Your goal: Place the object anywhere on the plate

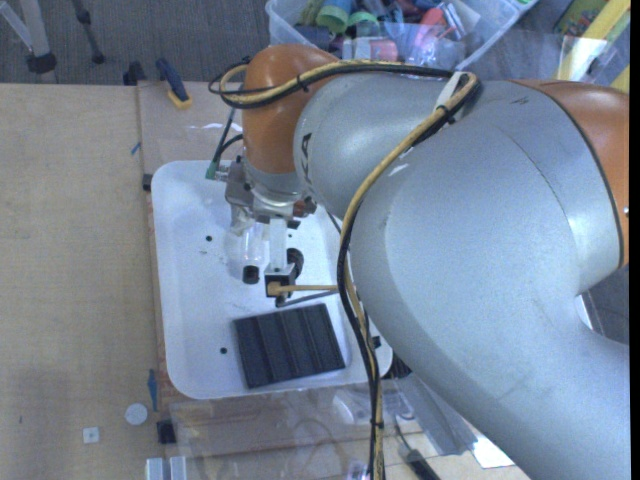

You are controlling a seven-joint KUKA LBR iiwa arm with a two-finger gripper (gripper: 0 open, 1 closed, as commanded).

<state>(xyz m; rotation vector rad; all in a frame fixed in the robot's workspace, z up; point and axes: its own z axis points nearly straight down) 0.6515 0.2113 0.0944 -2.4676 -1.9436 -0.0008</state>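
- Camera view, writing: the packaging at the upper right corner is too blurred to read, and so are the coloured items heaped in the clear tub behind the counter.
- Camera view, hidden parts: the grey arm covers the right half of the scene, including the right side of the white bin. A yellow-and-black cable runs along the arm and down over the bin's right edge.
- Camera view, tool: below the orange band, the tool points down into the bin's middle. Whether it is spread or pressed together cannot be told (its tip is a jumble of clear and black parts).
- Camera view, task things: a thin tan piece lies level at the tool's tip, its right end passing behind the cable; whether the tool pinches it cannot be told. Just below it, in the bin's near part, a dark ribbed slab lies flat, apart from the tan piece.
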